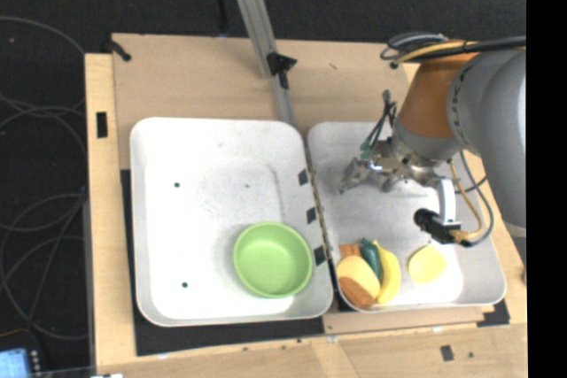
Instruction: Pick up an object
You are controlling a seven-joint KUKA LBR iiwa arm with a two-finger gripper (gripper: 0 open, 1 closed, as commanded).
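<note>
We begin with the tabletop (195, 80), which carries two shallow white bins side by side. The left bin (204, 173) contains one green bowl (273, 258), upright, near its front right corner. The right bin (354, 150) contains the candidate objects along its front edge: a cluster at the front left corner, comprising an orange-brown rounded item (357, 281), a yellow banana-shaped item (388, 275) and a dark green piece (371, 255), all touching, and a separate yellow rounded object (427, 264) just beside the cluster.

The arm (438, 106) reaches over the right bin from the right, with the hand (376, 174) positioned above the bare middle of that bin, apart from every object. We judge that the task is at its start: nothing sits between the fingers, all objects rest on the bin floors, and approach, closure and lift all remain.

We cannot tell whether the hand is spread or pressed together; its metal parts blur into the pale floor. The wrist hides part of the bin's rear right area. The items within the cluster overlap, so their exact identities are hard to make out. A small black fitting (432, 222) hangs beside the wrist cabling.
</note>
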